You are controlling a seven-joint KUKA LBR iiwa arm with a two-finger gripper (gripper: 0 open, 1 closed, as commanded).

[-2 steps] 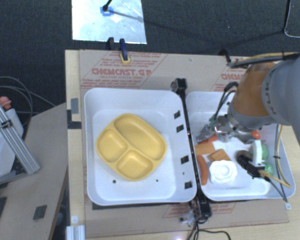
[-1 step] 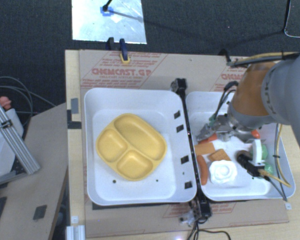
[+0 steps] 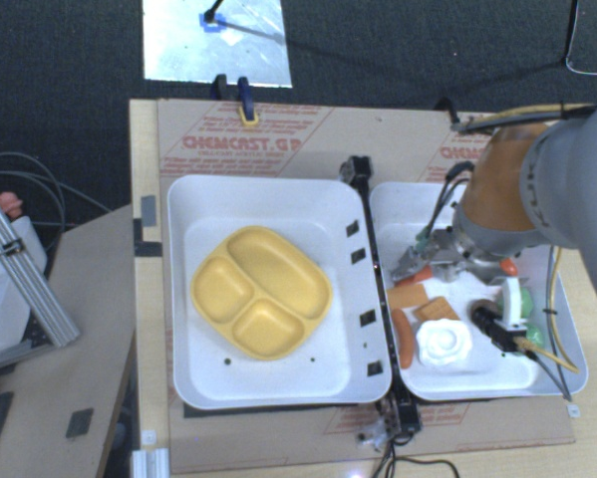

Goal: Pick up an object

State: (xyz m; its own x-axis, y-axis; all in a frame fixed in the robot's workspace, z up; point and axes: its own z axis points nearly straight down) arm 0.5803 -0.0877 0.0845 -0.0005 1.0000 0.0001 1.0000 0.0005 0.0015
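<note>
My gripper (image 3: 419, 259) hangs low over the left part of the right bin (image 3: 398, 212), under the grey arm with the orange band (image 3: 497, 182). Just below it lie a flat orange piece (image 3: 410, 296) and a tan toast-like piece (image 3: 438, 310). A white round ruffled object (image 3: 444, 344) sits at the bin's front, with an orange sausage-shaped piece (image 3: 406, 343) to its left. A white and green item (image 3: 514, 303) stands at the right, and a small red-orange piece (image 3: 508, 265) lies behind it. I see nothing held in the gripper.
The left bin (image 3: 198, 207) holds a yellow three-compartment plate (image 3: 261, 291). A black divider with clips (image 3: 370, 267) runs between the bins. Cardboard (image 3: 278, 137) lies under both bins.
</note>
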